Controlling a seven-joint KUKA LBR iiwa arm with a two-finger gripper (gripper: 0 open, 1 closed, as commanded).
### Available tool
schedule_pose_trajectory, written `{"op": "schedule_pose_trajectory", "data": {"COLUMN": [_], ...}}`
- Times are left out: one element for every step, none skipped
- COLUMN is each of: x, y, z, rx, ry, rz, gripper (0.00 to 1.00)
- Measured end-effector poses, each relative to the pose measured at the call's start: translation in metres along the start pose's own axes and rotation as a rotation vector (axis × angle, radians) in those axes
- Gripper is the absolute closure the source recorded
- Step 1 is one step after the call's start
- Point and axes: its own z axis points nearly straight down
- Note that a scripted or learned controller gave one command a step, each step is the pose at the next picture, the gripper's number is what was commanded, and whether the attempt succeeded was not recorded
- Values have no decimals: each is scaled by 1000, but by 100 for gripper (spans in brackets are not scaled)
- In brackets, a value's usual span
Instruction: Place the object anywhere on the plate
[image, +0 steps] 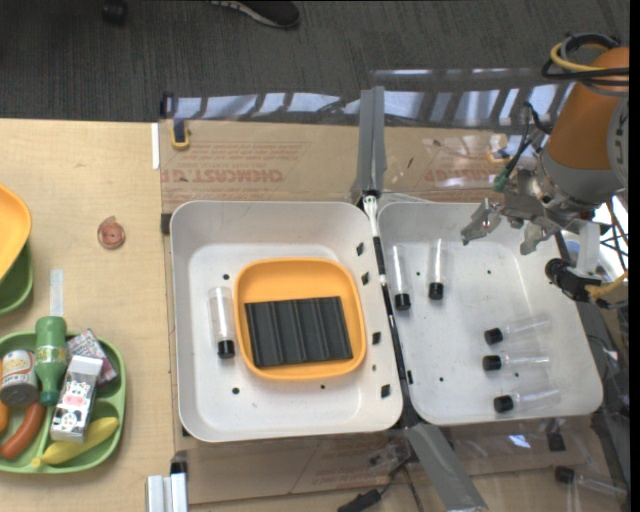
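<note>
So the setup here is two white bins side by side on the desk (80, 180). The left bin (195, 380) has the orange plate (297, 275) sitting roughly in the middle, with a dark ribbed insert (300, 332) on it, which I'd guess is there to stop round things rolling off. One clear tube with a black cap (220, 320) lies just beside the plate's left edge, on the bin floor and not on the plate.

The right bin (570, 400) is the supply side: two capped tubes (398, 275) lying near its upper left, close together, and three more (520, 330) scattered toward the lower right (those are pretty see-through against the white, so only the caps really pop). Loose and apart like that, each looks pickable on its own.

The arm's jaws (510, 215) hang over the upper right part of the right bin, well away from the plate. They look spread apart with nothing between them, not touching any tube as far as I can make out. My read: no tube picked yet, nothing on the plate so far.
</note>
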Motion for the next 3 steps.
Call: {"op": "schedule_pose_trajectory", "data": {"x": [-41,-71,-74], "y": [5,2,-5], "z": [-88,-140,-118], "rx": [-2,-2,-2], "ry": [0,0,0], "rz": [-103,-68,-361], "gripper": [0,0,0]}}
